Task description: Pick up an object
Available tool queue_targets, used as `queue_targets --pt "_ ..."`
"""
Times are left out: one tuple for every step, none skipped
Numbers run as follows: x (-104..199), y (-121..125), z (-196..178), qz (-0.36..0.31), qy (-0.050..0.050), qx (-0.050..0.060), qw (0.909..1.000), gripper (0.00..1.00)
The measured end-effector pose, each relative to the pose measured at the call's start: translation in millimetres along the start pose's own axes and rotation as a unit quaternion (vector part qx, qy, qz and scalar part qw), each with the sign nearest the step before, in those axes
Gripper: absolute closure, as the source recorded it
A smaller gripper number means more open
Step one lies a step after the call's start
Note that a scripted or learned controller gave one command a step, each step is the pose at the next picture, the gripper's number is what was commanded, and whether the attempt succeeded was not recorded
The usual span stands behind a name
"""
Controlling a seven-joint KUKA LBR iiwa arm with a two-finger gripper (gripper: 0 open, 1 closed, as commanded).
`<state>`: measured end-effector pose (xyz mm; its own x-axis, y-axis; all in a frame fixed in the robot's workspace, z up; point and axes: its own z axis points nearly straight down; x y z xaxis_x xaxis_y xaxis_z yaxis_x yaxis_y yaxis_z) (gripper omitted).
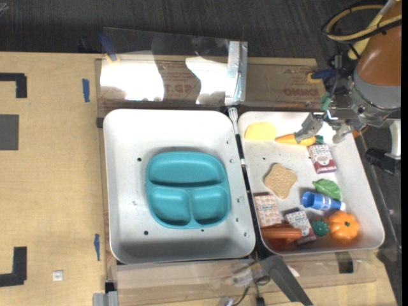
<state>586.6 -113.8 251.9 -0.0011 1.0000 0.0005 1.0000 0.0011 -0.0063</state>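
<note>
Toy carrot [294,138] lies at far end of right bin [373,199], just beside yellow piece [260,131]. Gripper [326,128] hangs over same end, fingers spread apart w/ nothing between them; left fingertip [310,131] right at carrot's thick end. Nearby: red-white carton [323,158], bread slice [280,180], blue bottle [320,201], pumpkin [343,227]. Left bin [121,171] has teal divided tray [187,188].
</note>
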Motion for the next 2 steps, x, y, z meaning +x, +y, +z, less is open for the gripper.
queue_targets --pt "6 -45 150 0.112 0.001 0.001 0.9938 0.0" --pt "6 32 161 0.033 -0.001 -0.01 0.9994 0.0"
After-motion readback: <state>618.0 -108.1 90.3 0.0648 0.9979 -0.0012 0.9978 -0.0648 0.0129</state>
